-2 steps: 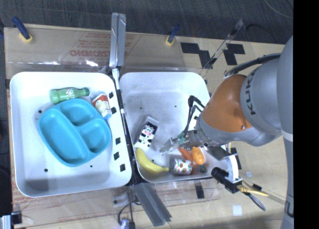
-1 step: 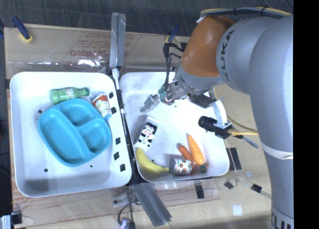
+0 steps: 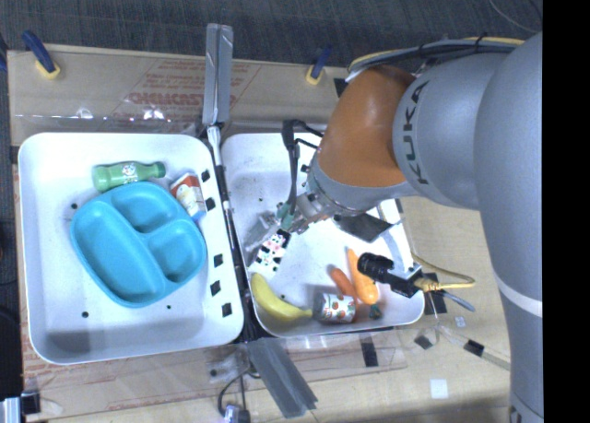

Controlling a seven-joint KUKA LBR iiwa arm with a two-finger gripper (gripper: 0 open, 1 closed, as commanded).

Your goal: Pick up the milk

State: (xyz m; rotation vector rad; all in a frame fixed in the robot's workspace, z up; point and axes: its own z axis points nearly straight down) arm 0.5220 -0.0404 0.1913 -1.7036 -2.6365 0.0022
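The milk [image 3: 273,248] is a small carton with black and white cow spots. It lies in the right bin [image 3: 247,165], left of middle, just above the banana. My gripper [image 3: 285,219] hangs right over the carton's upper end, under the orange wrist band. The arm's bulk hides where its tips meet the carton, so I cannot tell whether they touch it.
Along the right bin's front lie a banana [image 3: 277,300], a small can [image 3: 337,307] and a carrot [image 3: 355,284]. The left bin [image 3: 46,255] holds a blue divided plate [image 3: 138,241], a green bottle [image 3: 127,172] and a red and white carton [image 3: 188,194].
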